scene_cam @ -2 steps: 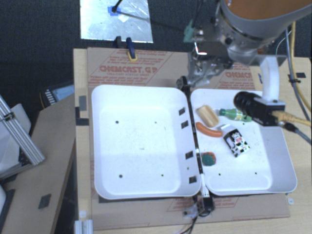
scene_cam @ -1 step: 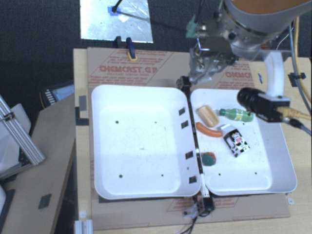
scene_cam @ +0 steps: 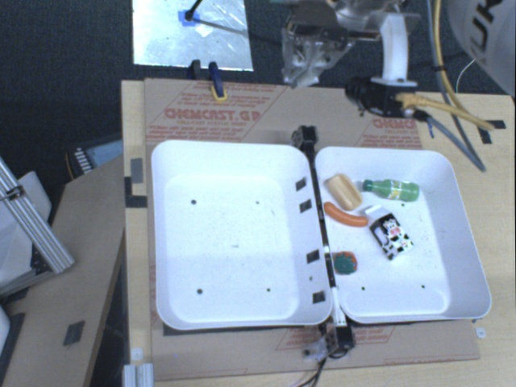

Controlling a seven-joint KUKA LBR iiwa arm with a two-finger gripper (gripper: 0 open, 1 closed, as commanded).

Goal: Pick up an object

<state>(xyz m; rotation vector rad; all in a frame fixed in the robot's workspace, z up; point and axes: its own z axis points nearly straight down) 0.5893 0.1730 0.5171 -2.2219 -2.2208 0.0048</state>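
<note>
Tabletop (scene_cam: 193, 95) holds two bins; toys bunched in right bin (scene_cam: 459, 216). Gripper (scene_cam: 309, 59) high above, finger state unclear. Bottle (scene_cam: 392, 189), bread (scene_cam: 344, 189), sausage (scene_cam: 346, 214) sit close, so a descent may nudge neighbours or pinch two

Green bottle (scene_cam: 392, 189), orange sausage (scene_cam: 345, 215), maybe cow-print carton (scene_cam: 391, 236).

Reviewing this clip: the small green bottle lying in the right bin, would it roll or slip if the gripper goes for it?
The green bottle lies on its side on the right bin floor, so a nudge would probably roll it. It looks like small smooth plastic, likely light and somewhat slippery. The gripper hangs above the bins' far edge, well apart from it.
</note>
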